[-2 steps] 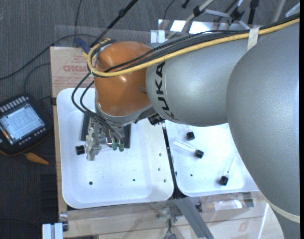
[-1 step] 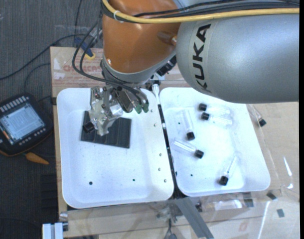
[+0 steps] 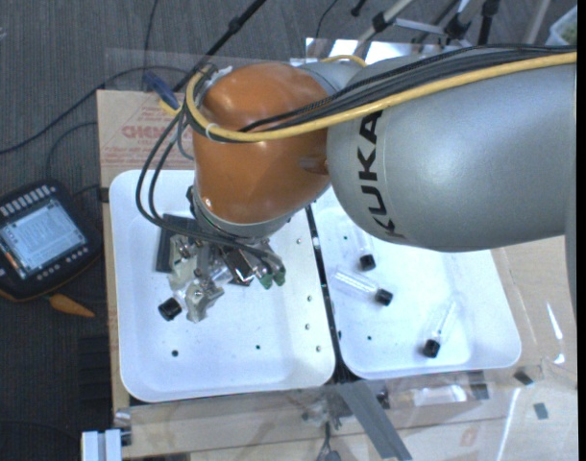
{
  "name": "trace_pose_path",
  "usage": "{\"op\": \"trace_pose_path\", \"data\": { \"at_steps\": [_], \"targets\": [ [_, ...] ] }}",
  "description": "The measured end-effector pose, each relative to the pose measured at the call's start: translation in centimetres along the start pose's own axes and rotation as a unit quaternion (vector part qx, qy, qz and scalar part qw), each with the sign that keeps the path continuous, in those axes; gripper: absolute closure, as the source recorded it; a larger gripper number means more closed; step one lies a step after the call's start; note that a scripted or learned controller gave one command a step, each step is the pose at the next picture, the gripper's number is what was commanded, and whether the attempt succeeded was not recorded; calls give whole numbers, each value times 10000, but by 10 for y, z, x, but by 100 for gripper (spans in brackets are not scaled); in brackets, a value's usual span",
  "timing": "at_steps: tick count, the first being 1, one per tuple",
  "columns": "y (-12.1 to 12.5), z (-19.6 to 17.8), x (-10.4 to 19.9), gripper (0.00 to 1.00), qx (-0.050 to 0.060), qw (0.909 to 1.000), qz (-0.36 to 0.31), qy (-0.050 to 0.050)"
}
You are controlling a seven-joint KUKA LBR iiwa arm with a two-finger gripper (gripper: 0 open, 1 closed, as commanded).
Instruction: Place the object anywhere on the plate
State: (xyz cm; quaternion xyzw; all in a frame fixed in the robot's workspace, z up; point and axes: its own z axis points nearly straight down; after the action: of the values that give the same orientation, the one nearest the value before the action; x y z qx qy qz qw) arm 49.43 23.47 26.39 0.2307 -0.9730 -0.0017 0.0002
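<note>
1. Arm: the grey arm [image 3: 466, 142] enters from the right and extends over the left bin [image 3: 226, 363]. Its orange band [image 3: 255, 142] sits above the rear half of that bin. 1 yellow cable [image 3: 418, 75] and several black cables run along the top of the arm.

2. Gripper: the gripper [image 3: 202, 286] hangs below the orange band, over the left-centre of the left bin floor. The metal parts overlap in this view, so it cannot be told whether the gripper is open or closed. Nothing can be seen held in it.

3. Task item: 1 small black piece [image 3: 168, 307] lies on the left bin floor, just beside the lower left of the gripper. Contact between the 2 cannot be confirmed.

4. Right bin [image 3: 485, 353]: it holds 1 black cap [image 3: 367, 260] near the rear, 1 clear tube [image 3: 355, 282] with a black end near the centre, and a 2nd clear tube [image 3: 439, 327] with a black end towards the front. The 3 items lie apart from each other.

5. Surroundings: the 2 bins sit side by side, edges touching, on a cardboard sheet [image 3: 130, 128]. 1 handheld control unit [image 3: 38, 238] with a lit screen lies on the dark floor to the left of the bench.
</note>
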Motion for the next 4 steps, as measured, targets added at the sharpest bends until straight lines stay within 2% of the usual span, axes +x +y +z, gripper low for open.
{"op": "trace_pose_path", "data": {
  "at_steps": [1, 2, 3, 4],
  "targets": [
    [-47, -92, -88, 100, 8, 9881, -1536, -26],
    [-47, -38, -67, 100, 12, 9716, 2365, -6],
    [-8, 105, -11, 100, 13, 9879, 1553, 8],
    [-38, 57, -66, 100, 9, 9993, 381, -13]
  ]
}}
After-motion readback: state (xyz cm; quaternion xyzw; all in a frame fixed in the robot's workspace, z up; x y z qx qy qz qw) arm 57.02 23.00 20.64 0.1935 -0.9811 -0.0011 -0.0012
